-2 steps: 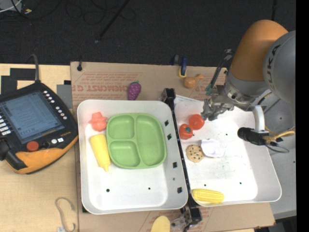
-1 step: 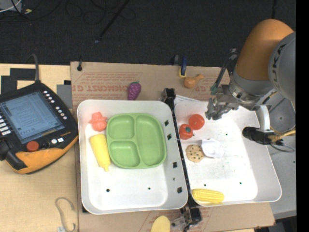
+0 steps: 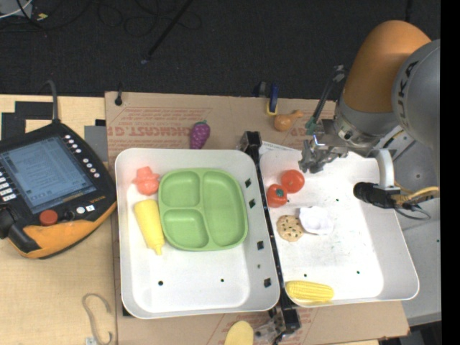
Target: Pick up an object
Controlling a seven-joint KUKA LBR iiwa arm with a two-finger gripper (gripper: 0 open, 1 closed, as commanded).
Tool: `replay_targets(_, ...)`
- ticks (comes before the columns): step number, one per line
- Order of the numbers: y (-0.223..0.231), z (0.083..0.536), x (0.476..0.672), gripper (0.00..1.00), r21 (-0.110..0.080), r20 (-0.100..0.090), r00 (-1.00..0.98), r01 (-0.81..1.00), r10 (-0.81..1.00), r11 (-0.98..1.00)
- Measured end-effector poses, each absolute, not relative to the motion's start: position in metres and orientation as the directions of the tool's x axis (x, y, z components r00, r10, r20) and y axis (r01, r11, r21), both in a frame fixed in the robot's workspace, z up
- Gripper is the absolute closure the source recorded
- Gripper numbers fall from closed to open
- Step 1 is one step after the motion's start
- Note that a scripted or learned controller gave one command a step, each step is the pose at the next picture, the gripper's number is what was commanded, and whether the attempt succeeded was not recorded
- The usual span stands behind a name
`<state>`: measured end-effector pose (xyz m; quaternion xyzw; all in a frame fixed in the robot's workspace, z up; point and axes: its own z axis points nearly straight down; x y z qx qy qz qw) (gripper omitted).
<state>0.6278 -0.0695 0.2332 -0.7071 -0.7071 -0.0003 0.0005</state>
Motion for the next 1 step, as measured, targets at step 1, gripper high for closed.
replay_targets(1, -0.0690, 0.2281, 0.6239, 1.00, -0.003, 0.000, 0.001, 1.000, 1.000, -0.001)
